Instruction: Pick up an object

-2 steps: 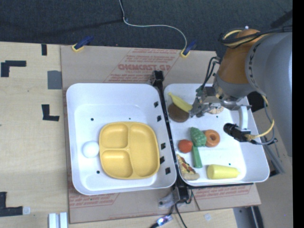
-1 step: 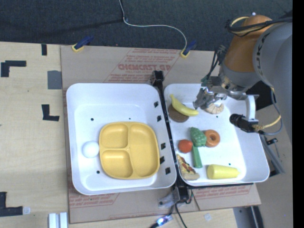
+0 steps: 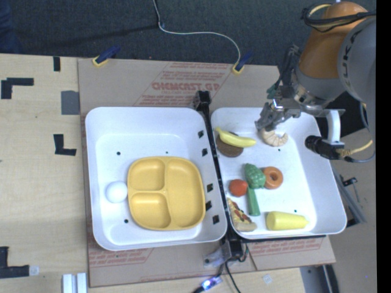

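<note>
Two shallow white bins sit side by side on a counter (image 3: 36, 163), seen from above at a slant. The left bin (image 3: 98, 127) holds a yellow divided plate (image 3: 166, 193) with a white ball (image 3: 115, 191) just beside it. The right bin (image 3: 311, 163) holds a banana (image 3: 235, 139) resting on a brown round piece (image 3: 230, 149), a tan pastry (image 3: 275, 139), a broccoli (image 3: 253, 187), a donut (image 3: 272, 177), a tomato (image 3: 239, 187), a pizza slice (image 3: 240, 215) and a yellow wedge (image 3: 285, 220). The arm's pincer (image 3: 269, 122) hangs over the right bin's far edge, just beside the tan pastry; whether it is spread or pinched cannot be told.
</note>
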